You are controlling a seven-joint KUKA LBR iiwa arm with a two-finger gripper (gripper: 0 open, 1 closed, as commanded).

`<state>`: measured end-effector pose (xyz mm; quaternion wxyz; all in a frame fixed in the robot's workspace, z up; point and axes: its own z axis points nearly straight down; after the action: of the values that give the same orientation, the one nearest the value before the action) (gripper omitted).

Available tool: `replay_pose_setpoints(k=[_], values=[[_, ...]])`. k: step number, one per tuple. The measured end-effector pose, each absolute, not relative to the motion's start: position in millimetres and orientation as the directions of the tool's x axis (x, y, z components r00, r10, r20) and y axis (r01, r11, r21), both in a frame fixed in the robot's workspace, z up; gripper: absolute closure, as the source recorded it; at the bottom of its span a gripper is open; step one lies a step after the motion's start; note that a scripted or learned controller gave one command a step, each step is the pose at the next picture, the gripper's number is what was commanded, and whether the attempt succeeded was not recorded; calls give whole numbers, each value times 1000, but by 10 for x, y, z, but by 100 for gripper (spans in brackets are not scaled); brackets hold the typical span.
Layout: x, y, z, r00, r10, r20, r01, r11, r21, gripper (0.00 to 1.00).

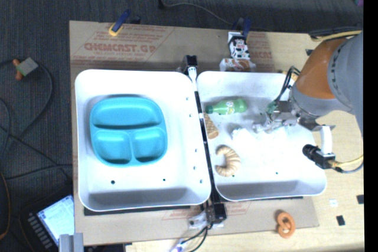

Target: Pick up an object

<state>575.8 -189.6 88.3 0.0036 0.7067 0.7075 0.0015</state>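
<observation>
Holding blue tray [127, 129] — left bin [82, 127].

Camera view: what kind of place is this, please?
Probably a robot lab test bench: two white bins clamped to a board, a grey-and-orange arm, and loose cables on carpet.

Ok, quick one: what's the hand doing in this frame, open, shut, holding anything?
Hand: low in the right bin, right of the green bottle; open or shut cannot be told, and no object is visible in it.
</observation>
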Motion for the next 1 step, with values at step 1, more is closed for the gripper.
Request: replay_pose_setpoints(k=[1], values=[[5628,-888,1851,-3,1000,0,1000,3,2,100]])
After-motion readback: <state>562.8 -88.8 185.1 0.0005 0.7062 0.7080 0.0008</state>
